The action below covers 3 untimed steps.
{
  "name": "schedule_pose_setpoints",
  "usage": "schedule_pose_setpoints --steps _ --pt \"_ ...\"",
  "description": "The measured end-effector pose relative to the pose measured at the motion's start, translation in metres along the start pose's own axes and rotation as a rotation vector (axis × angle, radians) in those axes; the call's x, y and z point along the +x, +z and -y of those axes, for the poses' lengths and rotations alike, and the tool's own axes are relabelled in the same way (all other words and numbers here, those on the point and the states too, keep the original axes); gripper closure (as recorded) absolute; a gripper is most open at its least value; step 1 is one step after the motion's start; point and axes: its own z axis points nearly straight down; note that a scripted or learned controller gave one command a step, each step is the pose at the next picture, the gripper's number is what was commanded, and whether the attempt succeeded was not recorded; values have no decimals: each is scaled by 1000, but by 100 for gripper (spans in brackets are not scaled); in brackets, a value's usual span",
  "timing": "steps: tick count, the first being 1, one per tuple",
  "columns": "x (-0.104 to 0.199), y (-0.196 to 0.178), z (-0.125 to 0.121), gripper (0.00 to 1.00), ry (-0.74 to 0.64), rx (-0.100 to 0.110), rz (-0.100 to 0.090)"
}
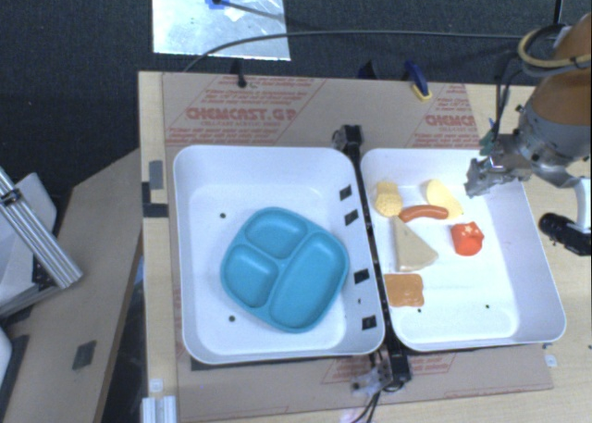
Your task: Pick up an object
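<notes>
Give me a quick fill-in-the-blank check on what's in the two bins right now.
1. The blue tray lies in the ____ bin.
2. The sausage lies in the ____ bin.
3. The tray has ____ compartments.
4. The gripper hangs over the right bin's ____ edge.

Missing words: left; right; three; far

Toy foods scattered in right bin

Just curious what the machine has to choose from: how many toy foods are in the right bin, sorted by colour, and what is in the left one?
Yellow: 2, a corn piece and a lemon-like piece
Red: 2, a sausage and a red piece
Cream: 1, a wedge
Orange-brown: 1, a flat piece
Blue: 1, a divided plate in the left bin
Total: 7
</notes>
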Motion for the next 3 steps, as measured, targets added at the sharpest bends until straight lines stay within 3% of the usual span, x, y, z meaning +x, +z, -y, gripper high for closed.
schedule_pose_setpoints --steps 2,3 --pt "110 8 -5 100 2 2 1" --pt "163 17 -21 100 2 0 0"
